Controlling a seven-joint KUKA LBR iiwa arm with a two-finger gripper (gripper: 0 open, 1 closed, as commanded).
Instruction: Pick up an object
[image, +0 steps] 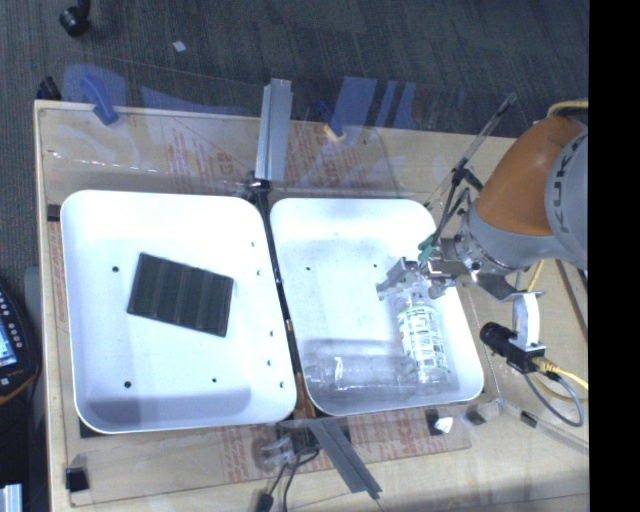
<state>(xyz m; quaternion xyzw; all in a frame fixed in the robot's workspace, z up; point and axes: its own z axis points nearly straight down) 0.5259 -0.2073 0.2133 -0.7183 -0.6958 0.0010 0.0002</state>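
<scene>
A clear plastic bottle with a white label lies in the right bin, along its right side, neck pointing to the back. A second clear bottle lies crosswise along that bin's front wall, touching the first at its base. My gripper hangs low over the right bin, right at the neck end of the labelled bottle. Whether it touches the bottle I cannot make out. A flat dark ribbed rectangle rests in the middle of the left bin.
The grey arm with its orange band reaches in over the right bin's right rim. A metal bar stands at the back between the bins. Cables trail on the bench at the right.
</scene>
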